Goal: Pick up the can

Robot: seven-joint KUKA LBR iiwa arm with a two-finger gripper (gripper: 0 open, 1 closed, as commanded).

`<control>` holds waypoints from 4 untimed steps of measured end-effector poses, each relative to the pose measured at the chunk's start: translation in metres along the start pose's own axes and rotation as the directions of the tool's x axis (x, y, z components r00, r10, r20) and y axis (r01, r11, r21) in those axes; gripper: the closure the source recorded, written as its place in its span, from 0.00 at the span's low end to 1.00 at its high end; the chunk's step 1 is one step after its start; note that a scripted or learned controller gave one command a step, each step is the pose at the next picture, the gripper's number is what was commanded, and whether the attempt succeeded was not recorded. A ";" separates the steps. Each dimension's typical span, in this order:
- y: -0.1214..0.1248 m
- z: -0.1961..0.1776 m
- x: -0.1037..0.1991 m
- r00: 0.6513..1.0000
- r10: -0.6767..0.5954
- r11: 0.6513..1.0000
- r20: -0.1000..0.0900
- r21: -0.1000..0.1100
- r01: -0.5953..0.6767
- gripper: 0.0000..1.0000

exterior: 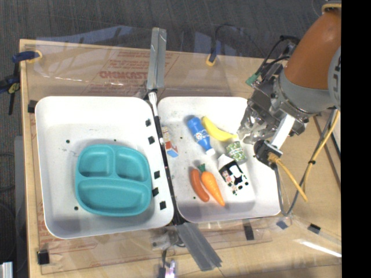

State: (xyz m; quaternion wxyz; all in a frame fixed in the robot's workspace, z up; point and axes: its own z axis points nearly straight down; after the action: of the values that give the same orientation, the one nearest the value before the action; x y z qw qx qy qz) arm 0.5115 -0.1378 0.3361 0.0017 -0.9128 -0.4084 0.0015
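The can is small, with a green and white pattern, and lies in the right bin between the banana and a cow-patterned bottle. My gripper hangs over the bin's right side, just up and to the right of the can, close to it. The can rests in the bin, and the gripper's body hides part of the bin wall behind it.
A yellow banana, a blue bottle, two carrots and a black and white bottle crowd around the can. The left bin holds a teal divided plate. Cables trail at the right.
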 end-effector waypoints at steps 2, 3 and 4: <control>0.146 0.126 0.044 0.974 0.227 0.974 0.001 0.001 -0.227 1.00; 0.082 0.164 0.077 0.980 0.198 0.980 0.002 0.002 -0.198 1.00; 0.103 0.241 0.083 1.000 0.014 1.000 0.000 0.003 -0.014 1.00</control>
State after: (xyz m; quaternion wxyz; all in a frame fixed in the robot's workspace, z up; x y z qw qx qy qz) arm 0.6429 -0.1445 0.0945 0.0028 -0.9157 -0.4018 0.0022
